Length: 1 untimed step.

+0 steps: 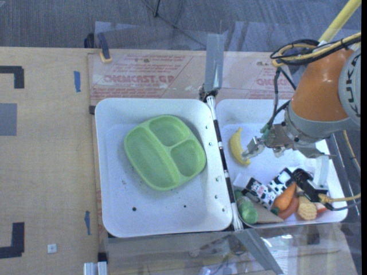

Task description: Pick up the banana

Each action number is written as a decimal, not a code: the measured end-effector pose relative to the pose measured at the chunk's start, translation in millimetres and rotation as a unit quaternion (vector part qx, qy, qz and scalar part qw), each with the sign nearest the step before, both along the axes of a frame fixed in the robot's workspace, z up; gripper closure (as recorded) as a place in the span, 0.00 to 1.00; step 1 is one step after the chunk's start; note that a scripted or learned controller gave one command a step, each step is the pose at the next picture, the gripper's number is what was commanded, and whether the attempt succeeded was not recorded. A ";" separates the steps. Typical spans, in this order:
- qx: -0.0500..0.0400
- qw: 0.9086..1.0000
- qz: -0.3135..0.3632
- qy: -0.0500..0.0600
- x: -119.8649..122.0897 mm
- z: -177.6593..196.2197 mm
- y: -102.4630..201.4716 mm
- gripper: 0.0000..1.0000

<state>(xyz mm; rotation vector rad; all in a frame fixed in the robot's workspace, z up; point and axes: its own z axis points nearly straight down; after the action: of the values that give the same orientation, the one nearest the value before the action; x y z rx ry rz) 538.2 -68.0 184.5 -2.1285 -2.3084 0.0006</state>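
— Yellow banana [237, 147], lying in the right bin [261, 114], close to that bin's left wall, curved and roughly upright in the view.

— And the claw [253, 148]?

— Hanging just right of the banana's lower half, at the end of the grey arm with the orange band [317, 83]. Reaching in from the right. Fingers too small and blurred to read: cannot tell whether clenched or released, nor whether touching the fruit.

— Anything else in that bin?

— Clustered along the near edge: a green round item [248, 212] in the left corner, a black-and-white patterned piece [269, 189], an orange carrot-like toy [285, 198], a small yellow corn-like piece [307, 211].

— Left bin [114, 153]?

— Holding a green divided plate [165, 152] with three compartments, lying flat near the middle.

— Underneath it all?

— Wooden surface [46, 165] with black corner marks and bits of blue tape; cardboard [149, 76] with red print behind the bins.
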 end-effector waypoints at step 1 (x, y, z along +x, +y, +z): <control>-0.001 0.994 0.112 -0.006 24.0 -94.7 -42.0 0.00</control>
<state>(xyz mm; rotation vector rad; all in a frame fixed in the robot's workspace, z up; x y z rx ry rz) 562.2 -110.0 89.8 -1.8618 -2.5402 -0.0102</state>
